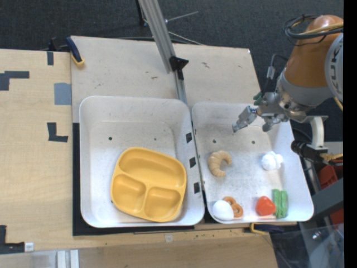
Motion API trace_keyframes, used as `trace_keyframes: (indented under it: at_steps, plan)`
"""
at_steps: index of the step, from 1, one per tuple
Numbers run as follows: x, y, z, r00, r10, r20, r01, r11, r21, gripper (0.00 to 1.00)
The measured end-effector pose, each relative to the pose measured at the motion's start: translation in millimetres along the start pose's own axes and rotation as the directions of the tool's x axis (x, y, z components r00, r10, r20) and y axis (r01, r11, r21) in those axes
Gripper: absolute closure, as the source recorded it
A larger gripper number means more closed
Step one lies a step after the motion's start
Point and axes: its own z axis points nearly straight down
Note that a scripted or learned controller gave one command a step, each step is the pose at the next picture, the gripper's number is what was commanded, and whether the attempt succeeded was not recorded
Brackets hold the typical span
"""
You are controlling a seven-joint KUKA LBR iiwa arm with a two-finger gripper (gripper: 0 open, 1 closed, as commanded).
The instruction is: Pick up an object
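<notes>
Left shallow white bin [89, 149]: yellow three-compartment plastic tray [148, 183]. Right shallow white bin [209, 116]: tan croissant-shaped toy [219, 162], small white ball [271, 161], white egg [222, 209], orange ring [234, 205], red piece [265, 206], green piece [280, 202]. Pincer [255, 121] spread, grasping nothing, above the right bin's far end.

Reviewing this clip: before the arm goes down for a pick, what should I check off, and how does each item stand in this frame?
1. Gripper free of any object: ok, its fingers are spread with nothing between them.
2. Gripper over the right bin: ok, it hangs above the far end.
3. Targets in that bin: ok, croissant, white ball, egg, pretzel, red piece, green piece.
4. Gripper lined up over a target: not ok, the objects lie nearer the camera.
5. Target spacing: croissant stands alone, ok; egg and pretzel touch, not ok.
6. Gripper height above the floor: cannot tell.
</notes>
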Motion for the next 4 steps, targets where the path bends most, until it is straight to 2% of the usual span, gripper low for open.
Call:
trace_keyframes:
  at_steps: [1, 3, 4]
  plan:
    - [0.0, 0.0, -0.1, 1.000, 0.000, 0.000, 0.000, 1.000, 0.000, 0.00]
    - [15.5, -4.9, 104.0, 1.000, 0.001, 0.000, -0.001, 1.000, 0.005, 0.00]
    - [15.7, -4.9, 150.1, 1.000, 0.001, 0.003, -0.001, 1.000, -0.001, 0.00]
